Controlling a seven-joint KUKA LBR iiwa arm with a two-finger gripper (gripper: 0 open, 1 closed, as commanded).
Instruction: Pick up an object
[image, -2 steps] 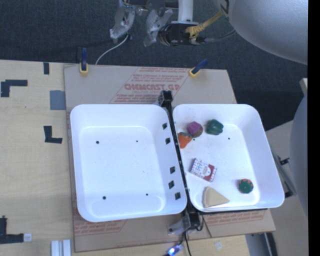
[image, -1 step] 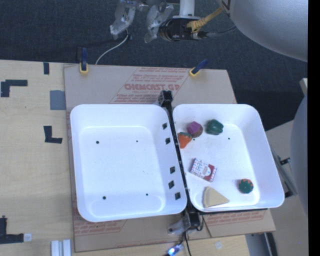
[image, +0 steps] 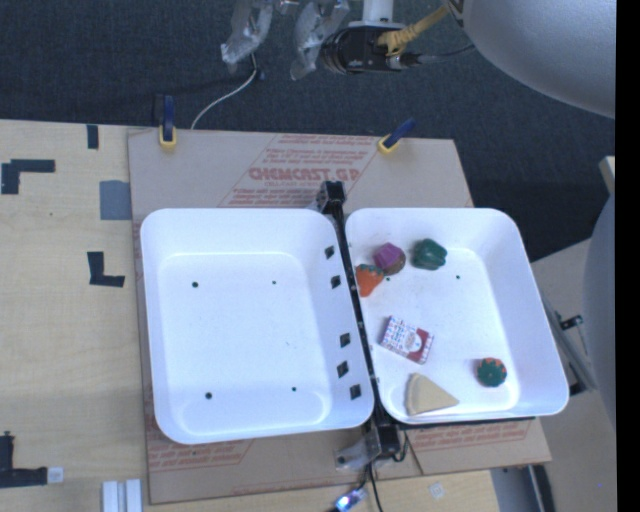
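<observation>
Gripper up past the bins' far side, fingers spread, nothing between them | right bin as landmark: purple toy and green toy at far end | red box mid-floor | wedge near edge | left bin alongside

A: Bright, even light is falling from above; the white bins are glaring, nearly washing out.

B: Soft shadows are gathering along the left bin's near wall. The far gripper is looking blurred, perhaps out of focus, and the grey arm at far right too.
</observation>
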